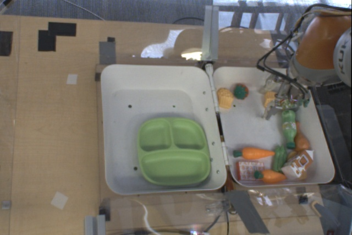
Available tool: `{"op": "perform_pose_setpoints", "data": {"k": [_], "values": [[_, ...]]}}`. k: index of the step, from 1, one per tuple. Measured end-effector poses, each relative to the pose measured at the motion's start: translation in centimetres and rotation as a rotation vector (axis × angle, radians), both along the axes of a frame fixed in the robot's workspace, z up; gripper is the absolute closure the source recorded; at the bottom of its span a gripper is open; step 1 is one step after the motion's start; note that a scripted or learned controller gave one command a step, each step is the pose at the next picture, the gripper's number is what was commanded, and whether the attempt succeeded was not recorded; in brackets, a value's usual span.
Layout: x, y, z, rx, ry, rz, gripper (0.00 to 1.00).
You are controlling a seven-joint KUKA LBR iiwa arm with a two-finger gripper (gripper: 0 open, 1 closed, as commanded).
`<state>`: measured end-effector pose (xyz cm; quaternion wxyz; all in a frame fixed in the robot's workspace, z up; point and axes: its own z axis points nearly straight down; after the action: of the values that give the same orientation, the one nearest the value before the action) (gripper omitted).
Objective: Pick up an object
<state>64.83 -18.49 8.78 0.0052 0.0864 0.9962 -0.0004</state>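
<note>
Two white bins side by side on a tan bench: left bin, right bin. One green three-part plate flat in the left bin, toward its near edge. In the right bin: two carrots, one lying across the floor, another at the near wall; one yellow corn piece beside the dividing rim, touching or almost touching one small dark green ball; one pale green bottle along the right wall; one dark green pod below it; one red packet under the carrots; one brown-and-white carton in the near right corner; one orange piece against the right wall; one small yellow thing by the gripper.

Gripper low over the far right part of the right bin, just above the bottle's top; jaw opening impossible to tell, nothing seen gripped.

Open floor: far half of the left bin, middle of the right bin. Crowding along the right bin's near and right walls.

Black squares on the far left bench; bright striped light across the background.
</note>
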Motion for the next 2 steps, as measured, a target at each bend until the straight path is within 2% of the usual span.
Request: {"op": "perform_pose_setpoints", "data": {"k": [1,2], "values": [[0.68,0.19,0.17,0.000,-0.004,-0.018,0.00],[0.51,0.13,0.11,-0.001,-0.002,0.019,0.00]]}}
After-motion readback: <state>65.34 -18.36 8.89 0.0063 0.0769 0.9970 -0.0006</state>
